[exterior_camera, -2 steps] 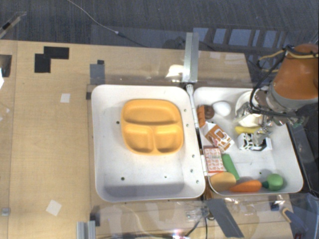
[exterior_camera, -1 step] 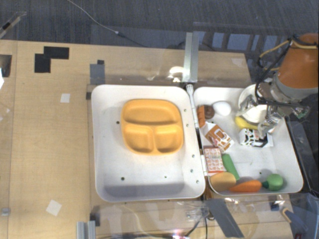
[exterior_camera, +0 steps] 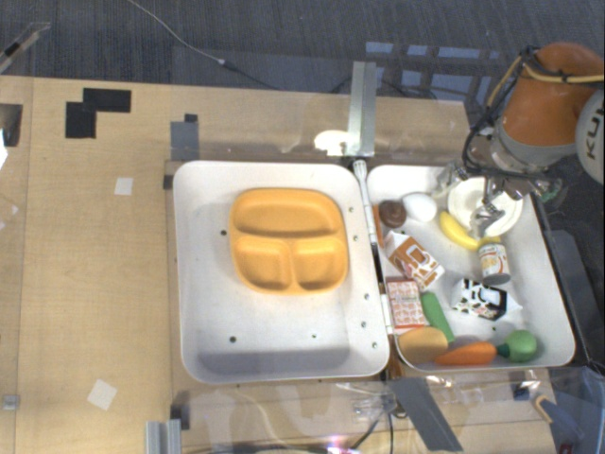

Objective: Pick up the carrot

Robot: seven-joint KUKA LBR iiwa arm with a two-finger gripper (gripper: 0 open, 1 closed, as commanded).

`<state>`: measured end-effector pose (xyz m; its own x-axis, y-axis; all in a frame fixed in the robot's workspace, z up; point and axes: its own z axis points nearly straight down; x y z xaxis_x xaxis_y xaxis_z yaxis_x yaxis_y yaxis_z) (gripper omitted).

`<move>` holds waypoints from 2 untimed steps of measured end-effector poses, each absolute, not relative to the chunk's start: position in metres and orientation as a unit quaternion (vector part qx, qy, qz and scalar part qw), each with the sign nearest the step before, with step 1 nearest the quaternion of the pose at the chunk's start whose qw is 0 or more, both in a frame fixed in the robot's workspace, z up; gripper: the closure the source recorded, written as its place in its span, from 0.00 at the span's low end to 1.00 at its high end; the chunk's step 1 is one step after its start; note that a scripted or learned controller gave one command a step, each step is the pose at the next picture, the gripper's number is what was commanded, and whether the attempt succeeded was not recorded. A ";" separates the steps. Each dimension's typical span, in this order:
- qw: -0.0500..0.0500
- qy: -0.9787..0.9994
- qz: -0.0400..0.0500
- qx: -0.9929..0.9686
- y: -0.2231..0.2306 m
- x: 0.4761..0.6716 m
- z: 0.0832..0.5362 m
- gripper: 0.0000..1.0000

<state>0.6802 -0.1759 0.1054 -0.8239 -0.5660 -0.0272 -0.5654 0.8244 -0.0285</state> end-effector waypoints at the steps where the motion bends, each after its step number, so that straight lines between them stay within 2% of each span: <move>1: 0.011 0.956 -0.005 -0.292 -0.130 0.666 0.095 0.00; 2: 0.010 0.959 -0.005 -0.282 -0.155 0.639 0.204 0.00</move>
